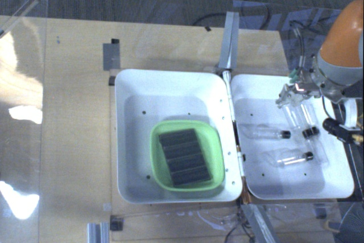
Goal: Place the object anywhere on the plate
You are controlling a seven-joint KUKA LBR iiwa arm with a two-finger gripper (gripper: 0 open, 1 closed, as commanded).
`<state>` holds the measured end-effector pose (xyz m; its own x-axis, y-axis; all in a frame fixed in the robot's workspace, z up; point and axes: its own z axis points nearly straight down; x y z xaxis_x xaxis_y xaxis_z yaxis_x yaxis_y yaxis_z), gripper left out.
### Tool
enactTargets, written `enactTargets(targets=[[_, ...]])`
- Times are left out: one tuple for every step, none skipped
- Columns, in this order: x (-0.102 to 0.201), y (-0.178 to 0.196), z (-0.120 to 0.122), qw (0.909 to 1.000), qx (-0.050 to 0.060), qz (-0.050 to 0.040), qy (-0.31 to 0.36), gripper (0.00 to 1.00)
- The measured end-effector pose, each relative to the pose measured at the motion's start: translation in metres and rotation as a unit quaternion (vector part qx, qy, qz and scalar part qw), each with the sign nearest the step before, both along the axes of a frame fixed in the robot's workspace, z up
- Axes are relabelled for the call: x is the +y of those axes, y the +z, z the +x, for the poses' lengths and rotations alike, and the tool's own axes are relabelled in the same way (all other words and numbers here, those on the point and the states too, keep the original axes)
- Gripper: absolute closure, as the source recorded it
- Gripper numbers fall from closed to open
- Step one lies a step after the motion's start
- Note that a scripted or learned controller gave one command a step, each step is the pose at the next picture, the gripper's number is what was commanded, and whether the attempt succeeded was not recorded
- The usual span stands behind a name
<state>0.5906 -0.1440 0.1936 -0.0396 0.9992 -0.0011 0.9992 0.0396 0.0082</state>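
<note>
I read the step in hand as the pick: the plate (213, 142) in the left bin (128, 122) already carries a dark ribbed block (183, 157), but nothing from the right bin (250, 88) has reached it yet.

The gripper (289, 97) hangs over the far right part of the right bin, near its back edge. I cannot tell how its jaws stand; the view is too blurred there, and I see nothing between them.

Right bin contents: three clear tubes with black caps. One tube (264, 133) lies near the bin's middle, cap pointing right. A second tube (293, 158) lies nearer the front edge, also capped on the right. A third tube (300, 120) lies just below the gripper, running back to front, with its cap towards the front.

Left bin contents: the green plate, set towards the front right corner, with the dark block covering most of its floor.

My judgement of the next move: lower onto the tube closest to the gripper, close across its narrow width, lift clear of the bin wall, and carry it left over the divider to the plate. Clear tubes are round and smooth, so I expect them to roll or slip if gripped off centre.
</note>
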Motion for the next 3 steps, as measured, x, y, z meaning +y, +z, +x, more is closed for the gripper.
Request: enactTargets(targets=[[0.039,0.002,-0.065,0.9974,0.001,-0.0002,0.072,1.00],[0.079,-0.009,-0.102,0.9891,0.002,-0.0003,0.147,1.00],[0.141,-0.009,-0.095,0.9612,0.002,-0.0009,0.276,1.00]])
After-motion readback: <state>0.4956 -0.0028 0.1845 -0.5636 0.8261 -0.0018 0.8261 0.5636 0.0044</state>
